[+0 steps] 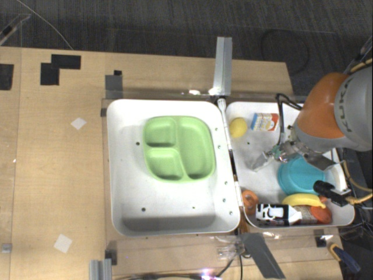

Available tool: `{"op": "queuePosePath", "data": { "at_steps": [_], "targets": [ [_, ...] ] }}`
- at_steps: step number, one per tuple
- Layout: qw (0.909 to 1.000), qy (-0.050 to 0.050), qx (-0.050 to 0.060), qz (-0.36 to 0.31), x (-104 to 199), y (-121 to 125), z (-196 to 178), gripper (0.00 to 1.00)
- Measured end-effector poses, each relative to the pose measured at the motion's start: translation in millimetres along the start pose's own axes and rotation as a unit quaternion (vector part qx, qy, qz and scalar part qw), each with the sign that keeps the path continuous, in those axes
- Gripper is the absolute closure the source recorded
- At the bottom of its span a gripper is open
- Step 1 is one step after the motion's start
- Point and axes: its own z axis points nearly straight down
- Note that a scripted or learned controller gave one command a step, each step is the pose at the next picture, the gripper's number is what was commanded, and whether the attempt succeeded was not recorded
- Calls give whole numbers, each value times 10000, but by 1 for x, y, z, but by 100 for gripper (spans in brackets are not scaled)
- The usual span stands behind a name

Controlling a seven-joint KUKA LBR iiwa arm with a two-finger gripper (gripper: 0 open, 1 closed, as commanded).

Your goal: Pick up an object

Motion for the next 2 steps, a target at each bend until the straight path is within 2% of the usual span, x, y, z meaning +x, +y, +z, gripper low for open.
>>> {"op": "queuePosePath", "data": {
  "at_steps": [1,2],
  "targets": [
    [9995,-14,-4,314,-5,-35,-1,0],
    [9998,-6,31,200,-61,23,3,0]
  ]
}}
